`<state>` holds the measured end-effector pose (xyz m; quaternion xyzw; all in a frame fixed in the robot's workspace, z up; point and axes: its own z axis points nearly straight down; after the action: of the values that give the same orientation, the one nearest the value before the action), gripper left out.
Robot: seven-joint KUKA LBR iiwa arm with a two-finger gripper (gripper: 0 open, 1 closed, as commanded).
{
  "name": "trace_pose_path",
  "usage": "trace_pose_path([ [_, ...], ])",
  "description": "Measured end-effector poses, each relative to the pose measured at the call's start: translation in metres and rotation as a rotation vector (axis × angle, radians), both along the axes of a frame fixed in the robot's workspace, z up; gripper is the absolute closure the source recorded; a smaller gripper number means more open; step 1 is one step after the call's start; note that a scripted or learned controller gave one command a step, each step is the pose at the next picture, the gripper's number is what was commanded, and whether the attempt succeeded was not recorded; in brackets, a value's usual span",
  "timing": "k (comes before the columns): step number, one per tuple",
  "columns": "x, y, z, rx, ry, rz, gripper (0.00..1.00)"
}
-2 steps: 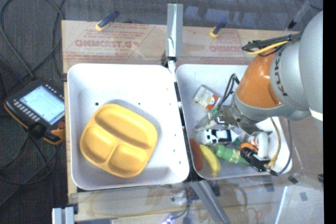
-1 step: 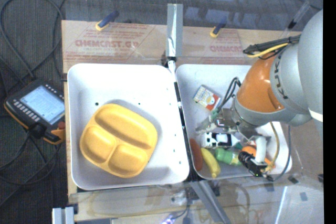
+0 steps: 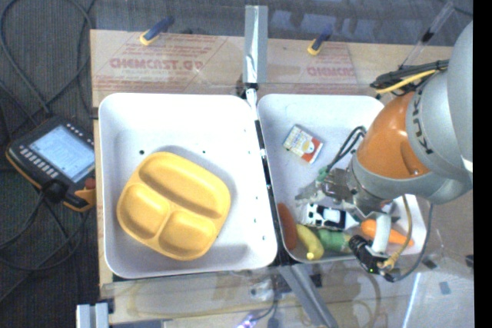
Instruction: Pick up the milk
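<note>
In the right bin (image 3: pixel 338 107), a small carton (image 3: pixel 302 143) with a yellow and orange face lies flat near the back left; it may be the milk. My gripper (image 3: pixel 329 205) hangs low over the front of that bin, below the orange wrist band (image 3: pixel 388 142). Right under it is a white and black shape (image 3: pixel 323 217). I cannot tell whether that is a carton or part of the gripper. The small carton sits well apart from the gripper, up and to its left.
Toy food crowds the front of the right bin: a red sausage (image 3: pixel 286 220), a yellow piece (image 3: pixel 309 242), a green piece (image 3: pixel 336 240) and an orange carrot (image 3: pixel 387 232). The left bin (image 3: pixel 123 115) holds a yellow divided tray (image 3: pixel 174 203). Cables hang by the wrist.
</note>
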<state>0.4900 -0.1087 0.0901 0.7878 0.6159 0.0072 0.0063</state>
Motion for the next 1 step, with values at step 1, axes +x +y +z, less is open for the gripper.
trace_pose_path([
  [1,-0.0010,-0.0003,0.0084,0.000,0.003,-0.001,1.00],
])
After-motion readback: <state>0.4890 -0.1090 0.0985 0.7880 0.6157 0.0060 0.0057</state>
